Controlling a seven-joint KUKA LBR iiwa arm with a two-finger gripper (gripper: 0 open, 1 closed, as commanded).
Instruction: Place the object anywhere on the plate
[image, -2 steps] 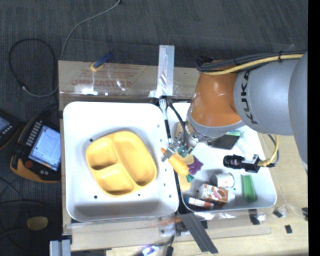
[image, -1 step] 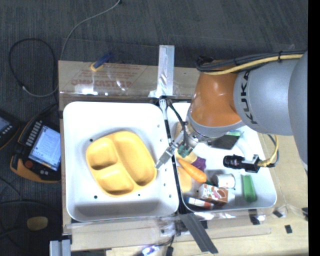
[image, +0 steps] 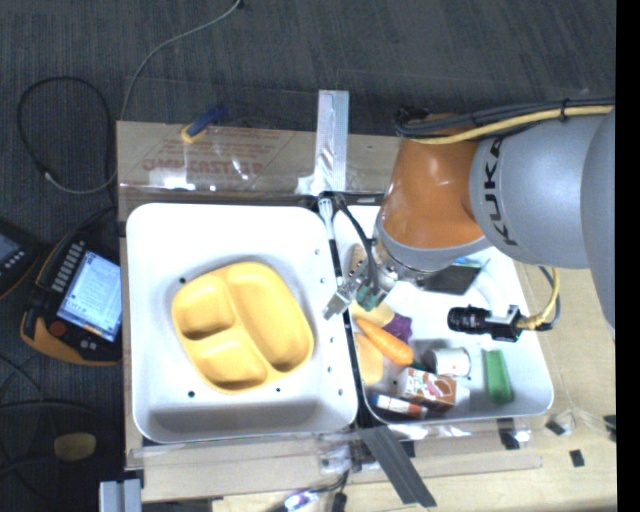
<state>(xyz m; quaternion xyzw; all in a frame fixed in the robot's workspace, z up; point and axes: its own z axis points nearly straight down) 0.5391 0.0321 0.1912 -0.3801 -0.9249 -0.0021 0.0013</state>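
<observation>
Plate — yellow, three compartments, nothing on it — lies in the left white bin, tilted relative to the bin walls. Gripper sits over the divider between the bins, at the left edge of the right white bin; cannot tell how far apart its tips are, and nothing is seen between them. Just below it lies an orange carrot, with a purple item beside it. Further right: small red carton, white cup, green block — all in the right bin.
</observation>
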